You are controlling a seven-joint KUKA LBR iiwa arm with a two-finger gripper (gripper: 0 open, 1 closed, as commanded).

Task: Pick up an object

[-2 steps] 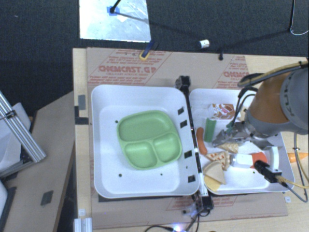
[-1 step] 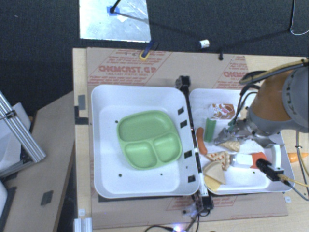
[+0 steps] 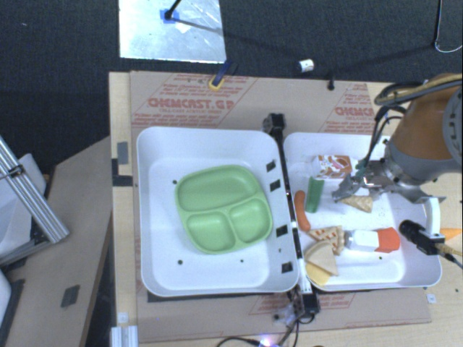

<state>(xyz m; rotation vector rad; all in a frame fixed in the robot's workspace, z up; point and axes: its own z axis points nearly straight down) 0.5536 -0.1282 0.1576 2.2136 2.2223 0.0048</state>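
The right white bin (image 3: 416, 273) holds several toy foods. A green block (image 3: 314, 194) stands beside an orange sausage (image 3: 301, 210) near the bin's left wall. A white and red carton (image 3: 332, 165) lies at the back. My gripper (image 3: 351, 189) hangs low in the middle of this bin, right over a tan wedge (image 3: 360, 204) and just right of the green block. In front lie a pizza slice (image 3: 327, 235), a yellow cheese wedge (image 3: 321, 263) and a white and orange bottle (image 3: 373, 240).
The left white bin (image 3: 155, 194) holds a green divided plate (image 3: 221, 207). A black divider (image 3: 284, 194) runs between the two bins. An orange piece (image 3: 451, 233) shows at the right bin's far right edge.
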